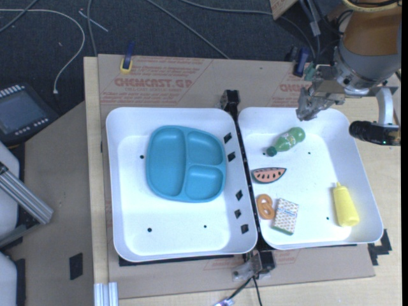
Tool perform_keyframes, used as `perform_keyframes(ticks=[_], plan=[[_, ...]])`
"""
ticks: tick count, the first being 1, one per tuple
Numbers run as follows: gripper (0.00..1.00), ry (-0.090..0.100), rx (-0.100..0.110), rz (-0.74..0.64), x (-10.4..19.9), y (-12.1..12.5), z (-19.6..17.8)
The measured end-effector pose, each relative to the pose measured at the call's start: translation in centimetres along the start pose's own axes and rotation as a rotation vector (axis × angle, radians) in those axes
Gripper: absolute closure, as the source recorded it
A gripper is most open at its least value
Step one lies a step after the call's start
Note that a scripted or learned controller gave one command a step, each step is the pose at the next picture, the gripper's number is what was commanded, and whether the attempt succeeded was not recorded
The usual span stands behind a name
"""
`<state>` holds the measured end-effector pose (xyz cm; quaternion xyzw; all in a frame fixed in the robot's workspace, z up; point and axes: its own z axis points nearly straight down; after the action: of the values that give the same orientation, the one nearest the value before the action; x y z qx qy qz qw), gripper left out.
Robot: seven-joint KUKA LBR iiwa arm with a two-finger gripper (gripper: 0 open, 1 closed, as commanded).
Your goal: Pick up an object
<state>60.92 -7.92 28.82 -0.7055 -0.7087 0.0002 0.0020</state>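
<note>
Over the right bin's far edge: the gripper (308, 111) hangs, its fingers pointing down close together, nothing visible between them; whether they are fully closed I cannot tell from here
Arm: grey wrist with the orange band (373, 27) above it, reaching in from the right, dark cables trailing over it
Right bin (365, 190): shallow and white, with five small things lying in it
Green bottle (286, 141): lying on its side in the far half of the right bin, just beside and nearer than the gripper, apart from it
Watermelon slice (268, 174): flat on the bin floor, near the divider, nearer the camera than the bottle
Pretzel (265, 206): orange-brown, nearer still, touching or just beside the packet
Packet (285, 216): small, patterned, at the near edge of the right bin
Yellow bottle (345, 204): lying along the right side of the same bin, well apart from the others
Left bin (127, 222): white, holding a blue divided plate (186, 163) with three compartments, set toward the middle
Bench: cardboard sheet (159, 81) under both bins
</note>
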Motion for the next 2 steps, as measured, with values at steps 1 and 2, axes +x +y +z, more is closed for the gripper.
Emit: perform_keyframes(ticks=[1, 2], plan=[[1.0, 0.0, 0.001, 0.0, 5.0, -1.8, 2.0], [1.0, -0.001, 0.002, 0.0, 9.7, -3.5, 3.8]])
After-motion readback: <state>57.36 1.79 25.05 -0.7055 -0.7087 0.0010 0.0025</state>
